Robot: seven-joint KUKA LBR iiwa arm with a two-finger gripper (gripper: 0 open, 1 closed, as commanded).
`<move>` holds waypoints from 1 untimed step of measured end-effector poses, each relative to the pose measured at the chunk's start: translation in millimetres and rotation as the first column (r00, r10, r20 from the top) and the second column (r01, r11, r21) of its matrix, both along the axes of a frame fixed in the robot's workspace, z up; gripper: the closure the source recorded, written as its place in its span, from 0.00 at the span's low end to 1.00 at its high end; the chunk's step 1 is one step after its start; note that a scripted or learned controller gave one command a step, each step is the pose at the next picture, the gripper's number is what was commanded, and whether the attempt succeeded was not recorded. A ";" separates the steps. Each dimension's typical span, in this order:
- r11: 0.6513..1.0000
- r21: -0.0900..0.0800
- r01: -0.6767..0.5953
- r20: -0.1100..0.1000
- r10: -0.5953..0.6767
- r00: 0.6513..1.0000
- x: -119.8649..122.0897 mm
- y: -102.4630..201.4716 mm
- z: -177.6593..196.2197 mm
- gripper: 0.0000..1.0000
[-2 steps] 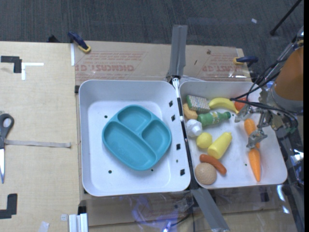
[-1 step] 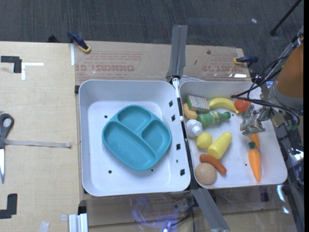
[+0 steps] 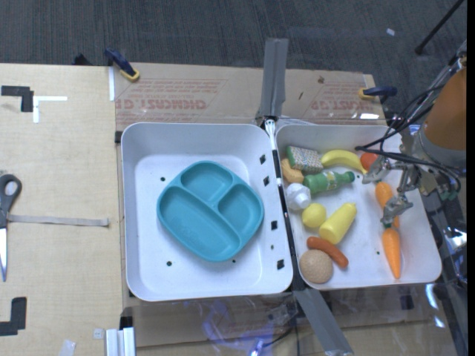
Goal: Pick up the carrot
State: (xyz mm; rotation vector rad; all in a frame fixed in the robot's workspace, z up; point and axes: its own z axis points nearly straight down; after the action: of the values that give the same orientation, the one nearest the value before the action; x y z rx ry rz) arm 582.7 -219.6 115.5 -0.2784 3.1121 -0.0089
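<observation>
The carrot (image 3: 391, 252) lies in the right bin (image 3: 427, 273) near its right wall, thick end up and tip pointing toward the front edge. My gripper (image 3: 384, 193) hangs just behind the carrot's thick end, and it looks open, with one finger (image 3: 392, 211) reaching down close to the carrot's top. A small round orange thing (image 3: 381, 192) shows between the fingers; I cannot tell whether they touch it. Nothing is lifted.
Left of the carrot, the right bin holds a banana (image 3: 341, 158), a green bottle (image 3: 330, 180), a yellow piece (image 3: 338, 222), a lemon (image 3: 314, 215), a red sausage (image 3: 328, 251) and a brown ball (image 3: 317, 265). A blue divided plate (image 3: 211, 210) lies in the left bin (image 3: 133, 221).
</observation>
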 end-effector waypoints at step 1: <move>1.000 -0.002 -0.002 0.007 0.002 1.000 2.4 0.2 11.0 1.00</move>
State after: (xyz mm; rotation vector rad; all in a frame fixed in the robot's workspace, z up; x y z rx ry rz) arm 585.1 -219.4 126.6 -0.2810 3.1049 -0.0135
